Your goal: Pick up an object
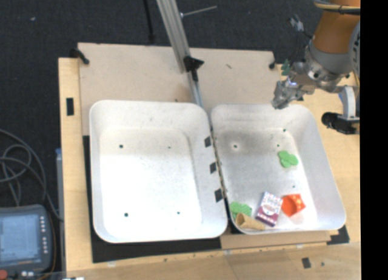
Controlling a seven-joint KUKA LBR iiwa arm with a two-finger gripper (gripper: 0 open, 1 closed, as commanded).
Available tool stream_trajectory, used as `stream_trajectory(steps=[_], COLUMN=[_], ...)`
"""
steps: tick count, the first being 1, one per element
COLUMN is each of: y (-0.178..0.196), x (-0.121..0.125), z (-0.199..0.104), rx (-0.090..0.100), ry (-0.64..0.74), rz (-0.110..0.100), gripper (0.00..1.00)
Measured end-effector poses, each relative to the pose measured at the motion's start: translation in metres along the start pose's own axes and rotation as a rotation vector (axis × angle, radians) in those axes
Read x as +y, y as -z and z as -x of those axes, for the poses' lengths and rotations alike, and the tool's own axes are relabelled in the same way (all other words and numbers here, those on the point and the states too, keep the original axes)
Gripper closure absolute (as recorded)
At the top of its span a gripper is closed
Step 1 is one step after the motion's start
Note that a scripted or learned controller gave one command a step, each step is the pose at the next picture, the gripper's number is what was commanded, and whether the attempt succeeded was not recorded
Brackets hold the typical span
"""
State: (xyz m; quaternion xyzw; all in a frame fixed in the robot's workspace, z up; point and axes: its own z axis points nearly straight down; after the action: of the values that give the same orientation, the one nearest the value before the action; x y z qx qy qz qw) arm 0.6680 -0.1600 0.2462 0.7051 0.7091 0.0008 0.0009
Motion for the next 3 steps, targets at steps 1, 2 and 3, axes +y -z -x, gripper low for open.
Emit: stream_trajectory(steps=[1,2,3], y=[0.01,-0.002,0.008], x=[-0.015,-0.026,-0.034], z=[-0.05,-0.097,-0.15], rx=[0.001,0.0,0.002], ry=[0.0,-0.001,0.001], rz=[0.0,-0.003,-0.002], gripper=[1.0,1.0,1.0])
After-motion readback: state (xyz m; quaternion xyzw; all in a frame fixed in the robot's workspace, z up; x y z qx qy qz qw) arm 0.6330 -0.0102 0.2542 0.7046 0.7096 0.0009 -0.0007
